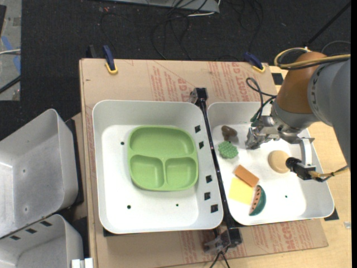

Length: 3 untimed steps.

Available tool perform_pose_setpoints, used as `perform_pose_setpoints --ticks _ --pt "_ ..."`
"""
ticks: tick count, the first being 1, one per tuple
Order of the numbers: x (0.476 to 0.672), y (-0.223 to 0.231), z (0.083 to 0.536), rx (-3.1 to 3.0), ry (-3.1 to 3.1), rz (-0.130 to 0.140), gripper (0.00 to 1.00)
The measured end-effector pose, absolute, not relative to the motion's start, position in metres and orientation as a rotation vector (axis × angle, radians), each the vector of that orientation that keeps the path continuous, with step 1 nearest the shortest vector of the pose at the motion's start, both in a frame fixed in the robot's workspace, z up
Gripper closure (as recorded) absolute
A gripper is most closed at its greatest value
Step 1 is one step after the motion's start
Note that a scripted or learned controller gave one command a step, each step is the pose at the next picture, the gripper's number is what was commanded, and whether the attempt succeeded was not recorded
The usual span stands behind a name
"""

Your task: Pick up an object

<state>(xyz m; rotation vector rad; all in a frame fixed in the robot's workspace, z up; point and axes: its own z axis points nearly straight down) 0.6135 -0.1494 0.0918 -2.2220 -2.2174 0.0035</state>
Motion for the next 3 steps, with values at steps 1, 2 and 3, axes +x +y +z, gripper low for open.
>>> perform_pose_setpoints --ticks 1,2,3 --pt "0.616 -0.15 0.105 -2.227 -2.222 -0.002 1.0" --pt "0.622 -0.141 0.164 -2.222 -2.231 -0.007 1.0" --pt "0.626 -0.139 0.208 -2.221 -2.23 -0.006 1.0"
